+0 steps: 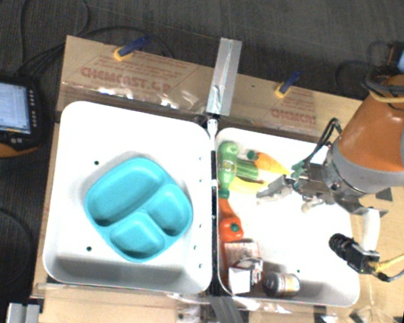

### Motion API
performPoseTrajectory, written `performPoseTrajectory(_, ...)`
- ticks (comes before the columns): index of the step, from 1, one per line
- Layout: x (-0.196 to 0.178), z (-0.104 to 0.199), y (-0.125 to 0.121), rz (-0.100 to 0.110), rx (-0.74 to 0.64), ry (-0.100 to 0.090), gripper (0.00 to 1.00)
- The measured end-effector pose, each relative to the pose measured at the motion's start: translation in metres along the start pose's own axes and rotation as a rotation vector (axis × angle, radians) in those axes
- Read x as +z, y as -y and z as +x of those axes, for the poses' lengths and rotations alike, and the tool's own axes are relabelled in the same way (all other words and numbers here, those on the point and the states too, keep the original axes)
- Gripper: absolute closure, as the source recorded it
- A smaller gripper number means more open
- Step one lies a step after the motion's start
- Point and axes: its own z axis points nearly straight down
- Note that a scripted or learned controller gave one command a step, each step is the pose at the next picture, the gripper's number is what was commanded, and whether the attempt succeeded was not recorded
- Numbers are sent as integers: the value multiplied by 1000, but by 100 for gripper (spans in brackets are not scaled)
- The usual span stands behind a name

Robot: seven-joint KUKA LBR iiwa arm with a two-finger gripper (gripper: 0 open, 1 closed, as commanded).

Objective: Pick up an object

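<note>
Your two-finger gripper point(294, 193) hangs mid-right of frame, fingers spread, nothing between them. Green plastic bottle point(226, 168) lies just left. Pickup not yet done.

Blue tray point(140, 208) in left bin point(57, 248), clutter in right bin point(319, 284), arm point(377, 144) above

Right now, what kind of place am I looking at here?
Probably a robotics lab test bench. A robot arm reaches over two white bins, a handheld control pendant lies on the carpet, and cables trail across the floor.
</note>
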Motion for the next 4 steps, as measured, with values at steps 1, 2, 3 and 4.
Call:
performPoseTrajectory(1,44,8,-106,-1,6,-1,0)
performPoseTrajectory(2,43,14,-67,1,207,-1,0)
performPoseTrajectory(3,136,-12,-57,-13,-2,2,0)
performPoseTrajectory(4,137,-10,-127,37,-155,-2,0)
